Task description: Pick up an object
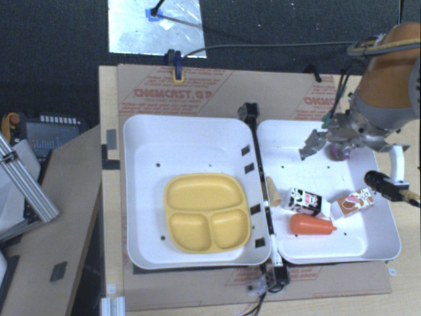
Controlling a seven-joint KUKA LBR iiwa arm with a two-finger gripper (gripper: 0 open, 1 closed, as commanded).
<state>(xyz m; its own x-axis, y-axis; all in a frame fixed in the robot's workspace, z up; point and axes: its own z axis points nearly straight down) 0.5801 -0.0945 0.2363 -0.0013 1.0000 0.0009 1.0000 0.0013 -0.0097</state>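
Note:
My gripper [327,143] hangs over the far part of the right bin [378,249], below the grey and orange arm [388,78]. A small purple object [338,153] lies just under it, partly hidden by the gripper body; whether they touch is unclear. Nearer the front lie a black-and-white cow-pattern carton [304,201], an orange carrot-shaped toy [312,225] and a small orange-and-white carton [356,202]. A tan stick [271,189] rests against the bin's left wall.
The left bin [141,143] holds a yellow divided plate [206,211]. A white bracket with a black tip [385,183] reaches over the right bin's right side. A black divider strip [258,176] runs between the bins.

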